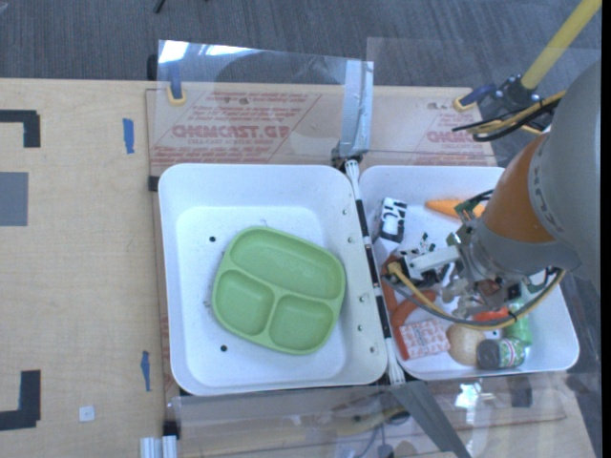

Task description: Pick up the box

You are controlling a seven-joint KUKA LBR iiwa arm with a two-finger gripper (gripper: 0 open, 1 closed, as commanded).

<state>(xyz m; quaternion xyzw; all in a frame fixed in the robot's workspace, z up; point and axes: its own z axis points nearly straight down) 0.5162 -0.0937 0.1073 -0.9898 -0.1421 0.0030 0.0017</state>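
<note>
A small red and white box lies flat near the front left of the right bin. The gripper hangs low over the middle of that bin, just behind and to the right of the box, among cables and clutter. The grey arm with its orange band comes in from the right and hides the bin's right half. Nothing can be seen held.
The left bin holds a green divided plate. Around the box lie a tan roll, a dark can, a green bottle, a red strip, a black-and-white item and an orange piece.
</note>
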